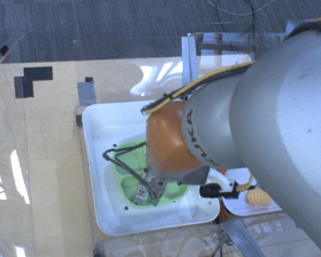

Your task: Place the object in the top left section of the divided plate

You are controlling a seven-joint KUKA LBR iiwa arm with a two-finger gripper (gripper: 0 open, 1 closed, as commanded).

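Camera view: end effector point(144, 193), grip state unclear, low over green divided plate point(126, 182), near bin point(96, 159) front wall.

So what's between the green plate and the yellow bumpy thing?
In the camera view, the white bin's rim and a black part of the arm lie between the plate and yellow thing.

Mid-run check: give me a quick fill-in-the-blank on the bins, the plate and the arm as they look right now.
1. The divided plate in the left bin is ____ in colour.
2. The gripper is over the ____ bin.
3. The yellow object lies in the ____ bin.
4. The band above the wrist is ____.

Missing words: green; left; right; orange
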